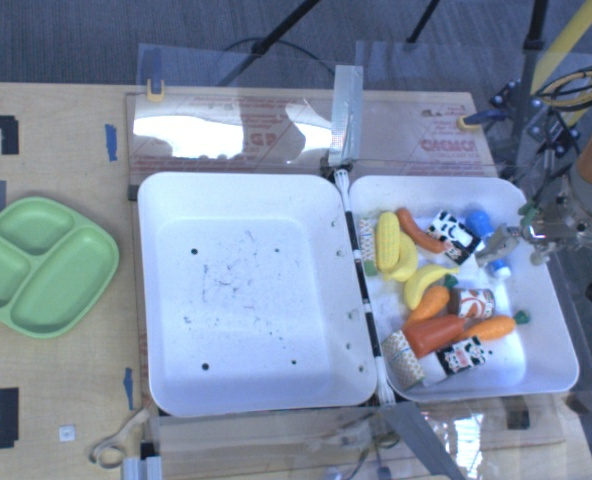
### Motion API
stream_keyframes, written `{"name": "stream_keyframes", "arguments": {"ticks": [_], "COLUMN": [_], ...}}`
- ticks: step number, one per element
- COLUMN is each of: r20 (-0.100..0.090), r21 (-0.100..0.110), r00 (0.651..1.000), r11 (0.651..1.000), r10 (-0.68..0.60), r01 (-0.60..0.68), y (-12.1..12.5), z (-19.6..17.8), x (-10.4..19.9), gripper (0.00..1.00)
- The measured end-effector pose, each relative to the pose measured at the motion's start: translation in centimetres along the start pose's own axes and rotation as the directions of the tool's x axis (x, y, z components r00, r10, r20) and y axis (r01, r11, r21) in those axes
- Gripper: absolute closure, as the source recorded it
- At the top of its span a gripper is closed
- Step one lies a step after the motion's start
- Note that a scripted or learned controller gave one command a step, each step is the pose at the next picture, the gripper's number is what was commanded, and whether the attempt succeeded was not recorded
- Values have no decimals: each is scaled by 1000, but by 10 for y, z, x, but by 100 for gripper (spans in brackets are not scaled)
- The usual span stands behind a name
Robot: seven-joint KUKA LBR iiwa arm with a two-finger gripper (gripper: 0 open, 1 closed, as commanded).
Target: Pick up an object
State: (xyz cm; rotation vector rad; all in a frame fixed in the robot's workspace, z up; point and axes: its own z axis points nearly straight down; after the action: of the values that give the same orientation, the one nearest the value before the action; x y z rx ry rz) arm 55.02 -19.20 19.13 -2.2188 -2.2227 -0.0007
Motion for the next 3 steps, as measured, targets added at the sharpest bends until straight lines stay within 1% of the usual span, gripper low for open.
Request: {"name": "stream_keyframes", "arguments": {"ticks": [1,2,3], "r20": [0,3,2], "r21": [-3,-24,-1], "r00": [1000,987,822], "r11": [1000,987,822], "r10": [-1,161,569], "r01": [1,-161,-569], "y": [1,68,44], "z": [-10,68,4], "x": [0,36,9], "gripper": [100,100,100]}}
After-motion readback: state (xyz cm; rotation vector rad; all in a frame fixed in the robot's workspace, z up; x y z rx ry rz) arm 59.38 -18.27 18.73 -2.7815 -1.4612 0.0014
